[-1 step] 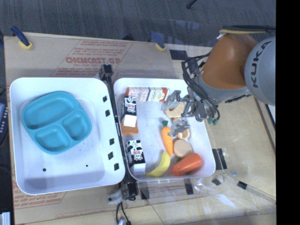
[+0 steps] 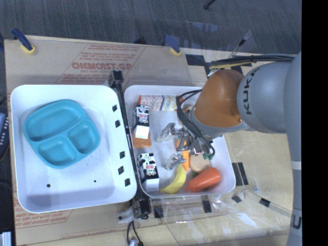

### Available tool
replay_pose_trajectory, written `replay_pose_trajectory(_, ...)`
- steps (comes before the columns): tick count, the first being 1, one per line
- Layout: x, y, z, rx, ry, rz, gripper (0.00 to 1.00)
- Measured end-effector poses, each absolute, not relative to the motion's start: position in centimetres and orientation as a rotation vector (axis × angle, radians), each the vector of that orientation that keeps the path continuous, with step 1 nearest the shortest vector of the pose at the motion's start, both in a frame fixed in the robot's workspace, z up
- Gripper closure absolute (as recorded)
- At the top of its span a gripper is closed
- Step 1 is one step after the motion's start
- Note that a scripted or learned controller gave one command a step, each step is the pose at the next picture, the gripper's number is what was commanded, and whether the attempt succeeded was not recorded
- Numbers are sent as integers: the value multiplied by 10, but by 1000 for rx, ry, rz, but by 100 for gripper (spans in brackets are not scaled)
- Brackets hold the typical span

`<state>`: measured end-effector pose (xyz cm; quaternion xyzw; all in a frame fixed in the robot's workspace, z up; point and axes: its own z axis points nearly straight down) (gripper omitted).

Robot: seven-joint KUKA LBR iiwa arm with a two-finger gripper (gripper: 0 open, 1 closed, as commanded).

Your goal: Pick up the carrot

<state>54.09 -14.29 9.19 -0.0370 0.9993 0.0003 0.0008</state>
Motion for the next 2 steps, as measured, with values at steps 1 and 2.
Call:
replay_pose_trajectory(1,543,-141,103,-131,3135,0,100)
replay_pose_trajectory(2,531,-109,136,-144,3136,1,100)
